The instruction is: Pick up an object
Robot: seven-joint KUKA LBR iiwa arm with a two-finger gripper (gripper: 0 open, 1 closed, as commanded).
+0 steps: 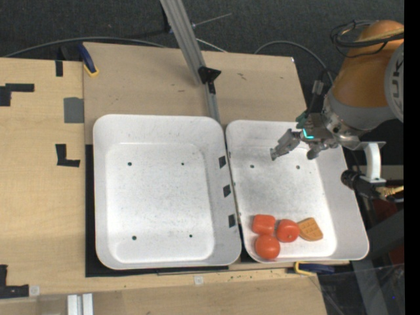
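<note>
Below the spread, unladen gripper (296,151) lie three red tomatoes (275,234) and one orange biscuit (310,229).

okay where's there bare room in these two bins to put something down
The left bin is bare from wall to wall. The right bin has free floor between the gripper above and the near corner, where three red pieces and an orange piece crowd together.

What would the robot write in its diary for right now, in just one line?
gripper: open, holding nothing, over far end of right bin | three red objects and orange piece: near end, untouched | left bin: not involved
</note>
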